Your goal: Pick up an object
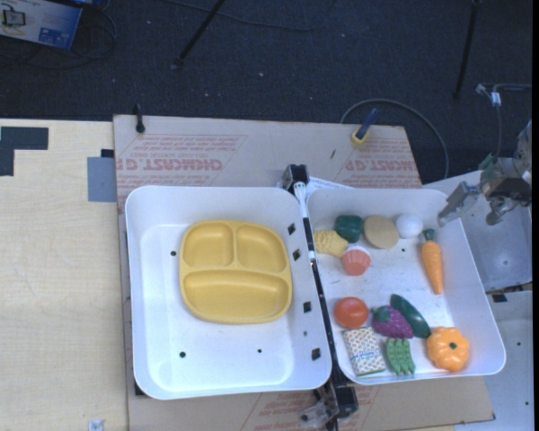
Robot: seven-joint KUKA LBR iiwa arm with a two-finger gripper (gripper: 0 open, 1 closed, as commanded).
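The right bin [485, 330] holds several toy foods: a carrot [432, 266], a white egg [409, 225], a tan round piece [381, 232], a green pepper [349, 226], yellow corn [331, 241], a small pink-red fruit [356, 261], a tomato [350, 312], purple grapes [392, 322], a dark green cucumber [411, 315], an orange pumpkin [447, 348], green pea pods [399, 356] and a small patterned box [366, 351]. My gripper [474, 209] hangs at the bin's far right corner, up and to the right of the carrot. Its fingers are spread with nothing between them.
In the left bin [153, 348] lies a yellow divided plate [236, 270]. Both bins rest on a cardboard sheet [207, 155]. A black clip strip [310, 277] runs between the bins. A grey metal plate [508, 250] sits right of the right bin.
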